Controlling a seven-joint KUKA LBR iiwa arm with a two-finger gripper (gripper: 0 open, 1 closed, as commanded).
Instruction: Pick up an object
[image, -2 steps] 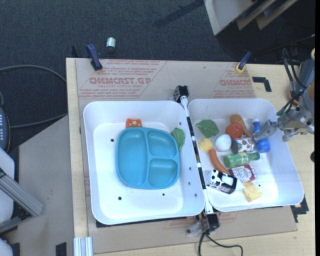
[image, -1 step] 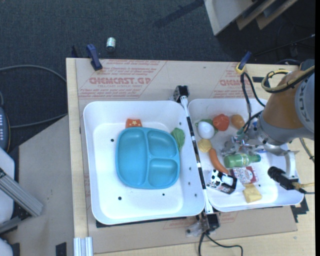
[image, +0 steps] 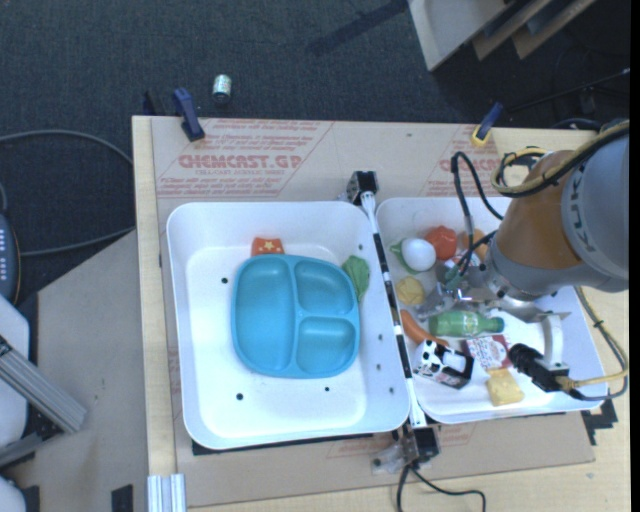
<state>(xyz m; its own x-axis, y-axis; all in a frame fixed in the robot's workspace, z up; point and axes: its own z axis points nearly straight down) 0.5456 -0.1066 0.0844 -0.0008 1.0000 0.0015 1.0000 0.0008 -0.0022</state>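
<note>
Gripper (image: 462, 290) is low in the right bin (image: 570, 400); finger state cannot be determined. Green bottle (image: 466, 323) lies on its side just near of the gripper, among clutter, contact unclear. Blue tray (image: 296, 316) occupies the left bin (image: 200, 300)

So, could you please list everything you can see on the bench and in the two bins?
Bins: two, white, side by side on the bench.
Divided tray: one, blue, left bin.
Small block: one, orange-red, behind the tray.
Leaf-like item: one, green, at the tray's right edge.
Egg: one, white, right bin.
Bottle: one, green, lying in the right bin.
Cow-patterned toy: one, black and white, right bin front.
Clamps: two, blue, bench rear edge.
Arm: one, grey and orange, over the right bin.
Hand: one, among the right-bin clutter.
</note>
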